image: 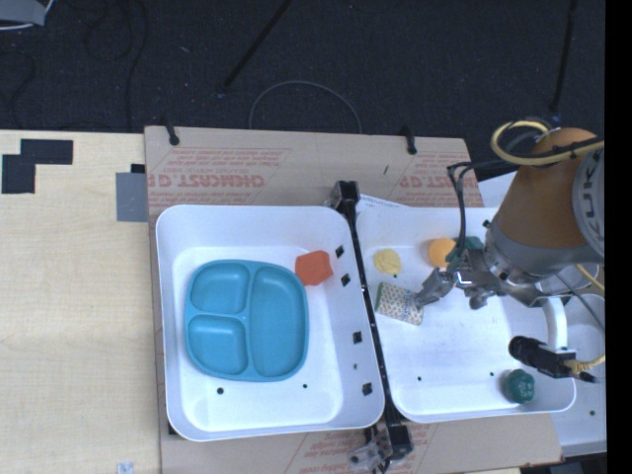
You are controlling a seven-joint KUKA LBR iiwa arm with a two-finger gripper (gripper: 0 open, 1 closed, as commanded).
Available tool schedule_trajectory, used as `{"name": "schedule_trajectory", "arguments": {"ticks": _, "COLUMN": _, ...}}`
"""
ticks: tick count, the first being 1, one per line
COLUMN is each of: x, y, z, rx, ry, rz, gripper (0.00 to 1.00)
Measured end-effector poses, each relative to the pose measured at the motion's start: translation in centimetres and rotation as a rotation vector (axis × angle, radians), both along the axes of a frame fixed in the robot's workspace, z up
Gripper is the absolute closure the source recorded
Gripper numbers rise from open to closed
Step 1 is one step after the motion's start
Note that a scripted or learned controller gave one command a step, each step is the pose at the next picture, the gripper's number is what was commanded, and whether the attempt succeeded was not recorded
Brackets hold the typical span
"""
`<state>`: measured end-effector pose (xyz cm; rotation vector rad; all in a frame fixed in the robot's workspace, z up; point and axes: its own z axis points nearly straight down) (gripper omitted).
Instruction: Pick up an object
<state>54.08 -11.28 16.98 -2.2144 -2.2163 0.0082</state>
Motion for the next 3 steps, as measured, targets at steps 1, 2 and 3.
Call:
{"name": "schedule_trajectory", "arguments": {"ticks": 1, "x": 0.6, "y": 0.8, "z": -5.5, "rx": 0.000, "ry": -0.001, "rz": -0.002, "gripper": 0.00}}
{"name": "schedule_trajectory", "arguments": {"ticks": 2, "x": 0.5, "y": 0.9, "z": -8.4, "rx": -0.001, "ry": -0.005, "rz": -0.002, "gripper": 0.00}}
{"name": "schedule_trajectory", "arguments": {"ticks": 3, "x": 0.6, "y": 0.7, "z": -7.2, "rx": -0.001, "ry": -0.006, "rz": -0.008, "gripper": 1.00}}
